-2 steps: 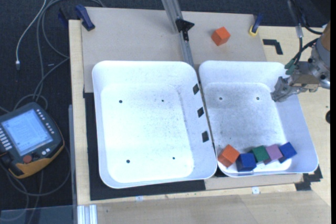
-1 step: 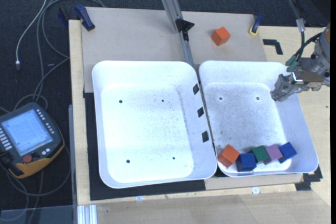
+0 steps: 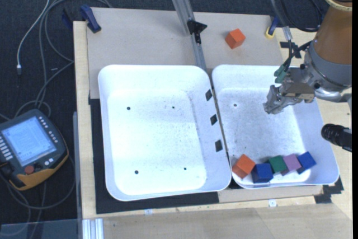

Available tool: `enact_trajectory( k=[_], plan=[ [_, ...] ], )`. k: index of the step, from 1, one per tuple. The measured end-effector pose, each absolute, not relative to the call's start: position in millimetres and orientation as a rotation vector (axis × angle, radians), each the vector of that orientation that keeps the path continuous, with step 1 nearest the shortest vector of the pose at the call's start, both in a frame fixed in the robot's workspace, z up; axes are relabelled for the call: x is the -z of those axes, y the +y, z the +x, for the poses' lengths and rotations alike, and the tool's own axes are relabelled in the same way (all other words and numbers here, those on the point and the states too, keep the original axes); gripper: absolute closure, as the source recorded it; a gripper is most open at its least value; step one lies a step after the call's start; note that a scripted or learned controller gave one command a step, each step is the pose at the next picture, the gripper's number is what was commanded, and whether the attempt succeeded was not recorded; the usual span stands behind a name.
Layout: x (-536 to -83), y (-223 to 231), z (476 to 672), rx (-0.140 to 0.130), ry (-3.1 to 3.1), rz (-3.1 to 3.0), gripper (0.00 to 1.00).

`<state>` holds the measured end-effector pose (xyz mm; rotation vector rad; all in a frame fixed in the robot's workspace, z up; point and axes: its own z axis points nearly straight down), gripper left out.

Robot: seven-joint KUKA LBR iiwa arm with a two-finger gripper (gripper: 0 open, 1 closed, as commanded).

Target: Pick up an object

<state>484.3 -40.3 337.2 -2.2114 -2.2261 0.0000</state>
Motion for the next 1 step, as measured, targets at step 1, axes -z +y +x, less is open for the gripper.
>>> enact_trajectory(
  k=[1],
  plan=[
    [-228.1, -109.5, 518.5, -0.009, -2.212, -2.222, 1.00]
  ],
)
